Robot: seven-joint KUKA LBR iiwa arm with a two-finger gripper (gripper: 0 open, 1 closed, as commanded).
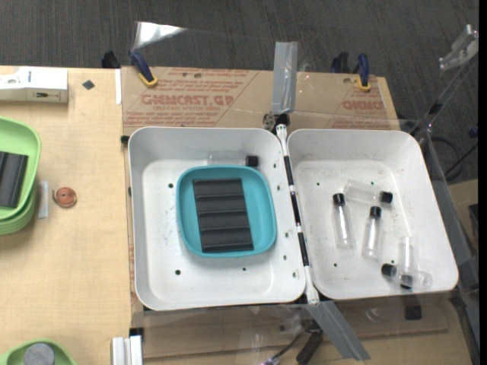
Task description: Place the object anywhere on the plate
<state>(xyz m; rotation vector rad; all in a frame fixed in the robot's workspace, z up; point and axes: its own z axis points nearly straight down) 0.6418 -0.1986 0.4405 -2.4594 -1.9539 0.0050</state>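
Five clear vials with black caps lie in the right bin; the teal plate sits in the left bin. Jaws' state: cannot tell.

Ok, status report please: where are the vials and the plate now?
Teal plate in left bin. One vial behind plate, off it. Several vials in right bin.

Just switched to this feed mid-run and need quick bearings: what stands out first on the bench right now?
The teal plate in the left bin stands out most, with a dark ribbed insert lying on it. In the right bin lie several clear vials with black caps, scattered and apart from one another; one more vial lies in the left bin just behind the plate. At the far left edge sits a green tray.
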